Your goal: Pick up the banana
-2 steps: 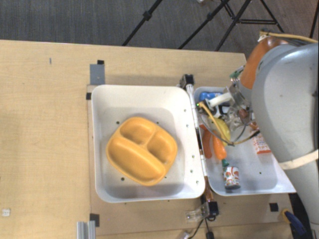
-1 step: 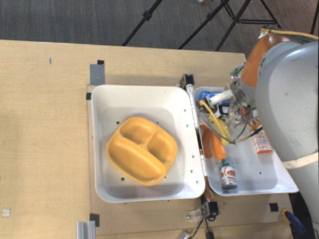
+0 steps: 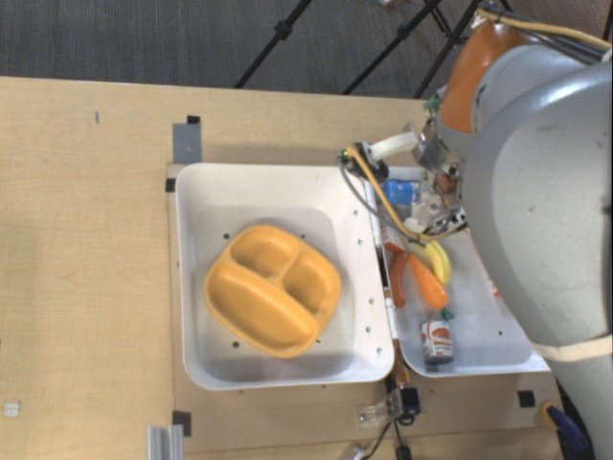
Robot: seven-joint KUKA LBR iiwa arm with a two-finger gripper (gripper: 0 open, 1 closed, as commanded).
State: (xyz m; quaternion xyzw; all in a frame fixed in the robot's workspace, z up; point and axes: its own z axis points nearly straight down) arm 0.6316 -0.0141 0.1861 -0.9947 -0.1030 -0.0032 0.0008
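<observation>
A: What is held in the 2 bins?

B: In the left bin, 1 yellow divided plate is seen, lying near the middle with 3 compartments. It is slightly tilted toward 5 o'clock. In the right bin, several things are gathered along the left wall.

A: Which things are found there?

B: The banana is seen at about 12 o'clock from a carrot, touching or just beside it. A red strip is laid at 9 o'clock from the carrot. A small bottle with a red label lies at 6 o'clock from the carrot. A blue packet is partly covered at 11 o'clock from the banana.

A: Can any writing be read?

B: None can be made out; the bottle's label is too small and blurred.

A: How is the gripper placed?

B: It is seen just above the banana, at about 12 o'clock from it, under the grey arm. Cables are looped at its 9 o'clock side. Whether it is apart or together cannot be told, and the banana is not seen gripped.
</observation>
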